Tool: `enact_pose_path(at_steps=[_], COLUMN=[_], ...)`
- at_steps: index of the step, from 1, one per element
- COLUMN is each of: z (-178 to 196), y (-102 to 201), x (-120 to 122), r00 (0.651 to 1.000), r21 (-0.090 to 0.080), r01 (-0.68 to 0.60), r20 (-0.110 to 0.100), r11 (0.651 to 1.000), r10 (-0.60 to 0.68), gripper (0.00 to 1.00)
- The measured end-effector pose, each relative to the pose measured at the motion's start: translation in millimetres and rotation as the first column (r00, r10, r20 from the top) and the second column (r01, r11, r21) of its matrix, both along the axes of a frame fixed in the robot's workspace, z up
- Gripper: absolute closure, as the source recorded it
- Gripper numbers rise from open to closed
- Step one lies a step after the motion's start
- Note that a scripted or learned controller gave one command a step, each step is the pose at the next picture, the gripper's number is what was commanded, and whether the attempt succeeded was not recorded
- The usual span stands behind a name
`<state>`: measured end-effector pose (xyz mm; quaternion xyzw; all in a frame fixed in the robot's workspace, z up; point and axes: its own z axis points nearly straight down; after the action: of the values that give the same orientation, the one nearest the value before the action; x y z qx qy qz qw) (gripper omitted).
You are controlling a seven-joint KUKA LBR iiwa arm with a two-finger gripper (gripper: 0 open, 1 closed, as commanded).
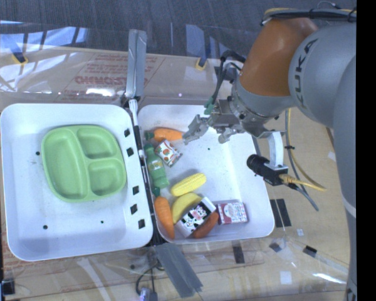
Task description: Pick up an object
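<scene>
My gripper [210,133] hangs over the back of the right bin [250,187], its two fingers spread apart with only white bin floor showing between them. Its left fingertip [193,130] is just right of an orange carrot [168,133] lying at the bin's back left. In front of the carrot sits a small orange-and-white carton [168,153]. A green bottle [155,169] lies along the left wall. Nearer the front are a corn cob [188,183], a banana [184,201], a second carrot [164,217], a cow-patterned carton [197,216] and a red box [232,212].
The left bin [25,231] holds a green divided plate [84,162]. A grey divider [136,68] rises between the bins at the back. The arm's grey body and orange band [282,55] loom over the right bin's back right corner, and cables [301,180] hang beside its right wall.
</scene>
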<state>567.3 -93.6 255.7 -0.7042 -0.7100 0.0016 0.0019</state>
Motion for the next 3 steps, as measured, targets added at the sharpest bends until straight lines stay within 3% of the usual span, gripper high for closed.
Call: enact_pose_path(at_steps=[1,2,3], z=[-165.1,-155.4,-155.3], y=[-9.6,-9.6,-9.5], x=[-59.4,-58.7,-58.7], r00=[0.996,0.996,0.996], r21=[0.000,-0.001,-0.001], r01=[-0.088,-0.093,-0.092], r20=[0.002,0.003,0.003], r11=[0.996,0.996,0.996], r10=[0.088,0.093,0.092], gripper=[0.00,1.00,0.00])
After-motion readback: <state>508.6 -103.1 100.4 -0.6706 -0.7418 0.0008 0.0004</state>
